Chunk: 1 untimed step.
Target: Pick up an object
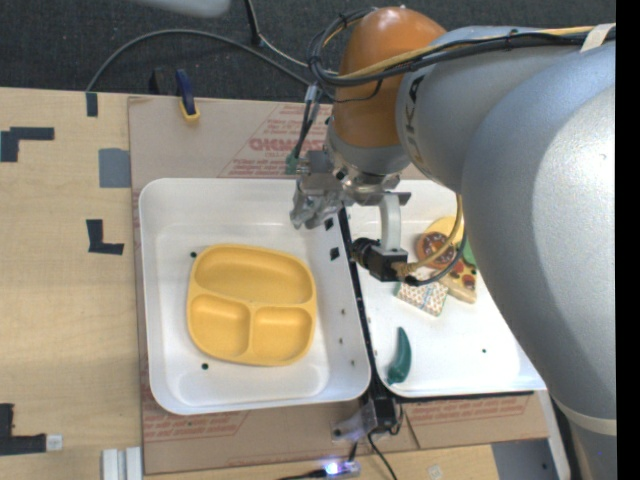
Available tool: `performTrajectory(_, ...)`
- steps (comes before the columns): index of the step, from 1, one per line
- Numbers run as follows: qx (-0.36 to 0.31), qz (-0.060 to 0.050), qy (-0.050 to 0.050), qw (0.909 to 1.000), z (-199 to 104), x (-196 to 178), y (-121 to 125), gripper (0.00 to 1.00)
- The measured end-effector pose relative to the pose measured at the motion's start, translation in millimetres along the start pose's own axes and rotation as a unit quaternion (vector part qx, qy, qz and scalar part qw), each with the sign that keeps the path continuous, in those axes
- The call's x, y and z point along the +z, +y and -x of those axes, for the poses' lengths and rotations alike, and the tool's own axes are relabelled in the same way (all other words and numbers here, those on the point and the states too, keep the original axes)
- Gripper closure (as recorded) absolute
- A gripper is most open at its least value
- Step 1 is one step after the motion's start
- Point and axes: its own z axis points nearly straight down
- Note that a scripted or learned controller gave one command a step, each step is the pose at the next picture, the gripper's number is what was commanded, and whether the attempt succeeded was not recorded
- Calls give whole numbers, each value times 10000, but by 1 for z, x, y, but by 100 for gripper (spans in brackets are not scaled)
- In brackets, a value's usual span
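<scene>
1. My gripper hangs over the far right corner of the left bin, with nothing in it. I cannot tell whether it is open or closed.
2. The plate lies flat in that bin, to my near left and apart from me. Its one wide compartment faces far, and its two small ones face near.
3. The bins' shared rims run near-far just to my right.
4. In the right bin a patterned block lies near a round disc. A green pod lies nearer, its long axis running near-far.
</scene>
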Motion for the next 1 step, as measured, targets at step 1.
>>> performTrajectory(1,18,-3,-4,10000,3,-1,-1,0)
